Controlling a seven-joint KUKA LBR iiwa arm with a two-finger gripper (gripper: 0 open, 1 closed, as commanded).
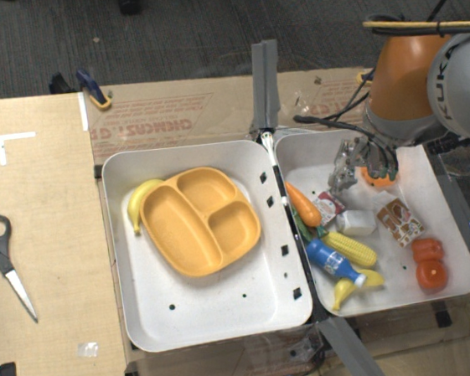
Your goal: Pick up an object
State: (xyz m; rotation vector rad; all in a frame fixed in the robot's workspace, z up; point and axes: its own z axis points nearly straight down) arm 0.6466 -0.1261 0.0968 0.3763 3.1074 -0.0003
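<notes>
My gripper [361,165] hangs over the back of the right bin [447,201], below the orange band of the arm [403,75]. A small orange object [379,178] lies right beside or under its tip; whether they touch I cannot tell. In front of it lie a carrot [304,204], a white piece [357,222], a corn cob [351,247], a blue bottle [331,259], a small yellow banana [348,290], a brown patterned packet [399,221] and a red tomato [429,264].
The left bin [140,320] holds a yellow divided plate [201,220] with a banana [138,201] tucked behind its left rim. Scissors [0,260] lie on the bench at far left. A grey divider post [265,87] stands between the bins at the back.
</notes>
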